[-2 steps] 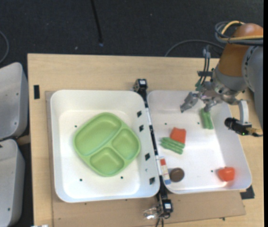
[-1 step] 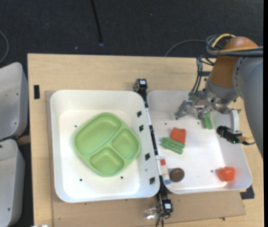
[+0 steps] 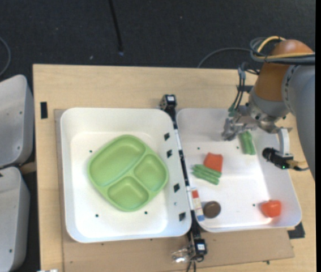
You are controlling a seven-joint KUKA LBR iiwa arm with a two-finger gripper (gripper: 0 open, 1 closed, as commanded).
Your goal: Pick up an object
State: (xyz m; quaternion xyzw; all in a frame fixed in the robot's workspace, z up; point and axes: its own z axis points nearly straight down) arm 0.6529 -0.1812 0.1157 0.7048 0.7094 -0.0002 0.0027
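Reaching in from the right with the grey arm (image 3: 303, 95), orange band up top, and parking the gripper (image 3: 235, 130) low over the far side of the right bin (image 3: 234, 197). Released or clenched, cannot tell from up here, too murky under the wrist. Spotting a short green stick (image 3: 247, 143) just beside the gripper, on its near side, maybe touching, hard to call. Moving toward the middle of that bin: a red block (image 3: 213, 161) butted up against a long green pod (image 3: 206, 174) lying at a slant. Down by the near edge, a brown round piece (image 3: 212, 209) close to the divider between the bins, and an orange-red lump (image 3: 271, 208) well apart from it in the near right corner. Over in the left bin (image 3: 81, 129), a light green divided plate (image 3: 127, 171), three compartments, sitting flat in the middle. Underneath it all, a pale wooden desk (image 3: 103, 84).
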